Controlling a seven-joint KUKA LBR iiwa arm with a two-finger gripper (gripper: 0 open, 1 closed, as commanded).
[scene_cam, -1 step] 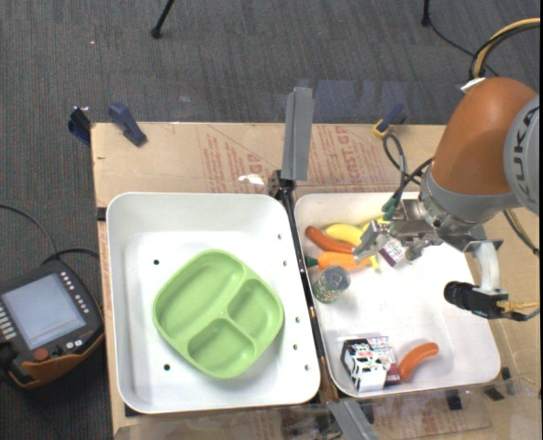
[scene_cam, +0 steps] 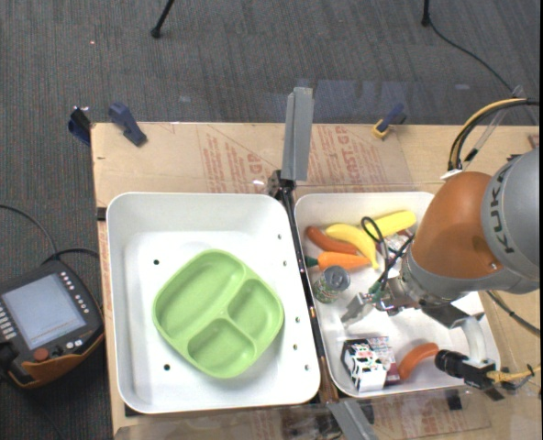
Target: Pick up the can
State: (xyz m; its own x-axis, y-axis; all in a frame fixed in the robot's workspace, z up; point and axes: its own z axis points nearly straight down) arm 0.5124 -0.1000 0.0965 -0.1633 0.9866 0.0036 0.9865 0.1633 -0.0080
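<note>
- The tabletop (scene_cam: 216,159) carries two shallow white bins side by side, with a grey post (scene_cam: 297,136) rising where they meet at the far edge.
- The left bin (scene_cam: 134,218) holds a green divided plate (scene_cam: 218,313), lying flat near the bin's middle.
- The right bin (scene_cam: 340,385) holds the can (scene_cam: 330,283), which stands close to the bin's left wall, about halfway between the far and near edges; its round top faces up.
- Just beyond the can lie an orange carrot (scene_cam: 343,261), a red sausage-shaped piece (scene_cam: 325,239) and a yellow banana (scene_cam: 374,230), clustered toward the bin's far side.
- Near the bin's near edge sit a small patterned box (scene_cam: 366,362) and, just to its right, another red sausage-shaped piece (scene_cam: 418,357).
- The arm (scene_cam: 478,236), grey with an orange band, reaches in over the right side of the right bin.
- The gripper (scene_cam: 359,308) hangs low in the bin, just to the right of the can and on its near side; whether it touches the can cannot be told.
- Whether the gripper is open or closed cannot be told, and nothing is seen held in it.
- A handheld control pad (scene_cam: 38,324) lies on the floor beyond the tabletop's left edge.
</note>
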